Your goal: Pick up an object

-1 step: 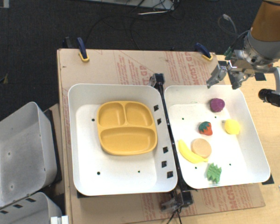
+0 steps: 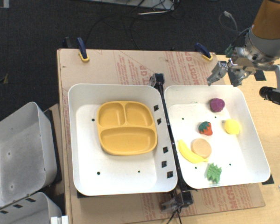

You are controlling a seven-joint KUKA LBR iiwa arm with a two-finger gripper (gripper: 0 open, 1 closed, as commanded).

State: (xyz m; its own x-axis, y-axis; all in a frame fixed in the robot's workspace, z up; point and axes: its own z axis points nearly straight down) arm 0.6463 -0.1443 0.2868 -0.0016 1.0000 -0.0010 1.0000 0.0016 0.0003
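The right bin [image 2: 252,125] holds several small toy foods: a purple plum [image 2: 217,104], a red strawberry [image 2: 205,128], a yellow lemon [image 2: 232,126], a tan round cookie [image 2: 201,148], a yellow banana [image 2: 189,154] and a green leafy piece [image 2: 213,172]. My gripper [image 2: 227,74] hangs above the bin's far edge, up and slightly right of the plum. Its two fingers stand apart, open, with nothing between them.
The left bin [image 2: 84,171] carries a yellow divided plate [image 2: 127,127]. Black clips run along the seam between the bins. Blue-and-yellow clamps [image 2: 83,50] hold the cardboard at the back. A grey tub [image 2: 16,157] sits off the left side.
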